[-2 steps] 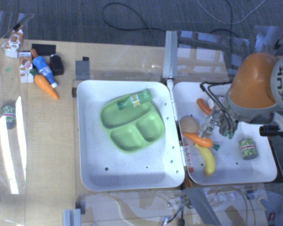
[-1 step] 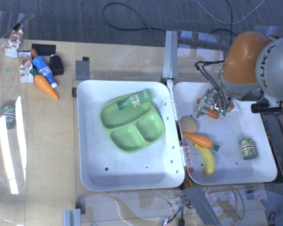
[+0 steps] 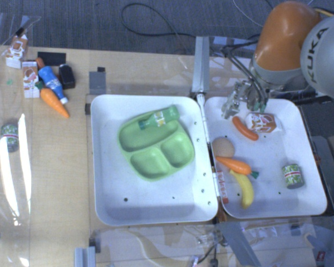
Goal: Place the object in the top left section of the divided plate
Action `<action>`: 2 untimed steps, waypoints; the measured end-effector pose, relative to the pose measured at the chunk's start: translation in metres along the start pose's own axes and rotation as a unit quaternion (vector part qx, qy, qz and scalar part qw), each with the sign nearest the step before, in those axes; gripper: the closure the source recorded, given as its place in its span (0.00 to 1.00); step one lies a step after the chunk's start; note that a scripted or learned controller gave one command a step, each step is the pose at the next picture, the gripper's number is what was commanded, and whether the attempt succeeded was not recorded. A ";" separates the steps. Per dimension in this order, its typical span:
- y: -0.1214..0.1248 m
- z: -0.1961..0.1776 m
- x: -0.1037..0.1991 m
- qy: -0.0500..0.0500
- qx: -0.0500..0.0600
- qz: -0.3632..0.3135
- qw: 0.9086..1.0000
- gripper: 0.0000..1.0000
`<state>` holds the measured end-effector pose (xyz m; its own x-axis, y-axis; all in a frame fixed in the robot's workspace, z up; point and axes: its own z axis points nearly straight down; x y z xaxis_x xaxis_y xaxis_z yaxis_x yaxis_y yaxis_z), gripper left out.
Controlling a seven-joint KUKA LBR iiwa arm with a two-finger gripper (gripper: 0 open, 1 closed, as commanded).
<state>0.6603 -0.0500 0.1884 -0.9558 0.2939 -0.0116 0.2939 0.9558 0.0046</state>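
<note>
Bright, even overhead light, colours slightly washed. Long white glare streak on the table [image 3: 11, 166] at left, over clear plastic sheeting. Both white bins near overexposed; left bin [image 3: 150, 204] shows soft faint shadows under the green plate [image 3: 156, 149]. Arm's orange band [image 3: 284, 35] soft, slightly out of focus. Overall mild blur, low resolution.

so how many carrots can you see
2: one carrot lies in the right bin just above the banana; the other carrot lies on the bench, left of the bins.
</note>
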 end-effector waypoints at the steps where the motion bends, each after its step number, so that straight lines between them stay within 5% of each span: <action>1: -0.040 0.063 -0.015 0.001 0.000 -0.080 0.997 1.00; 2: -0.038 -0.006 0.049 0.001 0.000 -0.213 0.977 1.00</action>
<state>0.6020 -0.0720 0.1935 -0.9913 -0.1308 -0.0109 -0.1308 0.9914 -0.0001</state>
